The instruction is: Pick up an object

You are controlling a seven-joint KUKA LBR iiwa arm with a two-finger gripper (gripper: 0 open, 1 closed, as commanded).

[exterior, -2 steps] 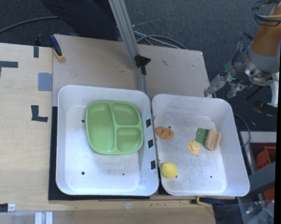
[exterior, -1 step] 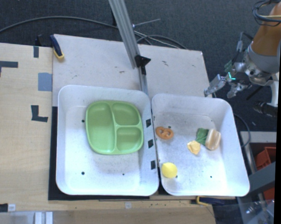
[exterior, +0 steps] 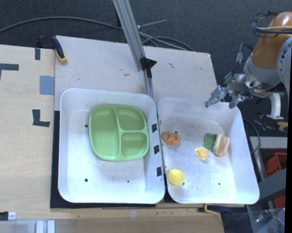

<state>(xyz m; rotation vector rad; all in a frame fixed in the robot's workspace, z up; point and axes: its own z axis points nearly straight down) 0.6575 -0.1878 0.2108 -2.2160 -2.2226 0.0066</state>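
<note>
The right bin holds an orange pretzel-shaped piece near its left wall. A yellow ball lies lower down, and a small yellow chunk sits mid-bin. Beside the chunk rest a green piece and a tan bread-like piece, touching each other. My gripper hangs over the bin's far right corner, above and apart from all the objects. Nothing shows between its fingers.
The left bin carries a green divided plate. A grey metal post slants down to the gap between the bins. Cables run across the dark floor behind the bench. A yellow-and-blue clamp lies at the bench's far left.
</note>
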